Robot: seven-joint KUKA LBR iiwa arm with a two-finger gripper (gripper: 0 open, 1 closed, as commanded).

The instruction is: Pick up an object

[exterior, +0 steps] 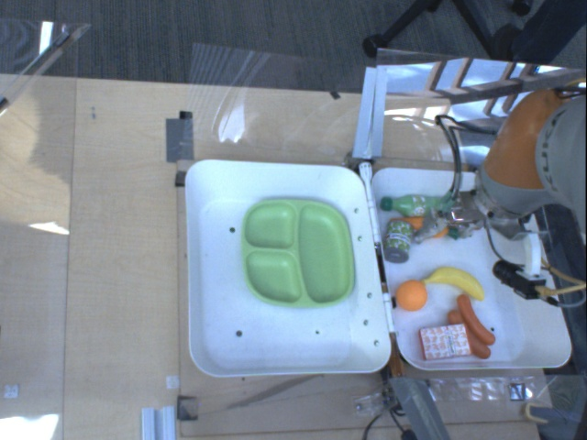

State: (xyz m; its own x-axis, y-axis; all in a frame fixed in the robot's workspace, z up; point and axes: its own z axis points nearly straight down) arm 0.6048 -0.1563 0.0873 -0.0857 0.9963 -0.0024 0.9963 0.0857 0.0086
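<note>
1. Here, two shallow white bins sit side by side on the pale wooden worktop [101,246]
2. The left white bin [211,328] holds a light green plastic plate with three sections [300,251]. The plate lies flat near the middle of that bin
3. The right white bin [541,337] holds the small things
4. A green plastic bottle [410,203] lies on its side near the top of the right bin
5. A small round tin can [398,239] lies just below the bottle, close to the wall between the two bins
6. A round orange ball-shaped fruit [412,295] sits lower down. A yellow banana [457,281] lies just beside it on the right
7. Two red sausages [475,327] lie side by side below the banana. A red and white patterned box [445,341] touches them on the left
8. The grey arm with the orange band [523,145] reaches in from the right. Its pincer [454,218] is low in the top part of the right bin, near the bottle and the can, with something small and orange [417,222] just beside it
9. I cannot tell if the pincer is open or closed, or if it grips anything
</note>
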